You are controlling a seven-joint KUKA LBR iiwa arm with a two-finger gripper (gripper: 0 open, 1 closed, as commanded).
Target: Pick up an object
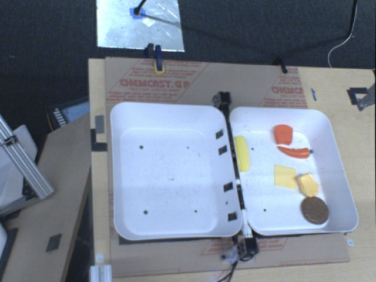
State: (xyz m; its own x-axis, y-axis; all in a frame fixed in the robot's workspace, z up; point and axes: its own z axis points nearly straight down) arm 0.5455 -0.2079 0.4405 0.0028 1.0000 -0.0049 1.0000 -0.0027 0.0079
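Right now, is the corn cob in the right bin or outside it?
In. The corn cob lies flat inside the right bin, along its left wall.

A small, pale grey bit of the arm point(368, 98) shows at the right, with a dark bracket-shaped piece against it.

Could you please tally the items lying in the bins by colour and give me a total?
Yellow: 3, the corn cob, the flat slice and the chunk
Orange-red: 2, the block and the pepper
Brown: 1, the disc
Total: 6

one fixed camera looks down slantwise on both bins point(176, 113).
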